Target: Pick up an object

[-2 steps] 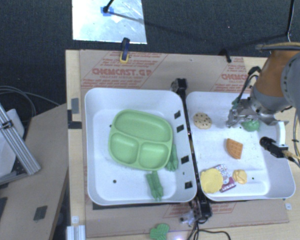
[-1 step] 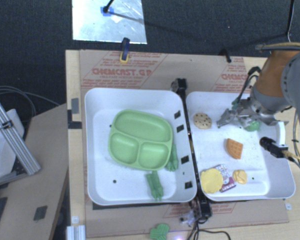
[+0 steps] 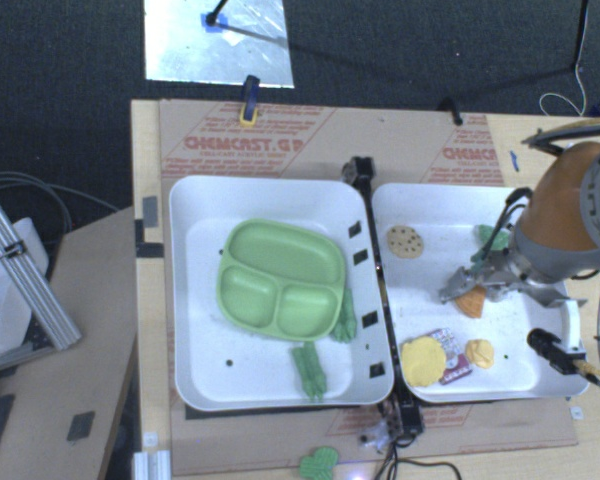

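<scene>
The right bin [image 3: 550, 383] holds a brown cookie [image 3: 405, 240], an orange wedge [image 3: 471, 305], a yellow round piece [image 3: 422, 360], a small yellow lump [image 3: 479, 352] and a green item [image 3: 488, 235] partly hidden by the arm. My gripper [image 3: 463, 288] is low in this bin, right above and touching the upper edge of the orange wedge. The wedge still looks to be resting on the bin floor. The arm's orange band [image 3: 560, 208] rises to the right.
The left bin [image 3: 195, 368] holds a green divided plate [image 3: 280, 278], a green pod [image 3: 309, 368] in front of it and another green piece [image 3: 346, 313] at its right. A pink wrapper [image 3: 454, 368] lies between the yellow pieces. A green toy [image 3: 320, 461] lies off the bench front.
</scene>
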Controlling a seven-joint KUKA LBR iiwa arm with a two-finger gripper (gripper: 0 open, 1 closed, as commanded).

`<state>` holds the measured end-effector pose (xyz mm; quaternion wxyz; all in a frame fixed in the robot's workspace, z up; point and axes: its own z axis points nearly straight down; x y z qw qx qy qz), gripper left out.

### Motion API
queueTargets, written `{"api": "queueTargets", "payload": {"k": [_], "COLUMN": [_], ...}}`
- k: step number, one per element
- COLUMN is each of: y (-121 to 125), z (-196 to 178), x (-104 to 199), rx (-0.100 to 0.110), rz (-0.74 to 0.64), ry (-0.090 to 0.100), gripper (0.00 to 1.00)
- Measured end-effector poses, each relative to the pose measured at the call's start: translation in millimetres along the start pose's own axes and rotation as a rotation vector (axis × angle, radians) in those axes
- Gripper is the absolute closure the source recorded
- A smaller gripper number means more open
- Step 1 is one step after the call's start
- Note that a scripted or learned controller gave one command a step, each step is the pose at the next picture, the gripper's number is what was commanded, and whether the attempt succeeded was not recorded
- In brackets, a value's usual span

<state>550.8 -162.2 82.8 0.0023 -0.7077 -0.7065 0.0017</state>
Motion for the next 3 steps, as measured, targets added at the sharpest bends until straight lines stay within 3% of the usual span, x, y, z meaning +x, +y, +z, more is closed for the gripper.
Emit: {"api": "queueTargets", "payload": {"k": [1,2,3], "y": [4,-26,6], "z": [-12,-85,-102], "x": [1,71,142], "rx": [-0.009,-0.012,-0.009], "rz": [-0.004,-0.01,-0.012], "ry": [-0.001,0.002,0.003], "gripper": [1.0,1.0,1.0]}}
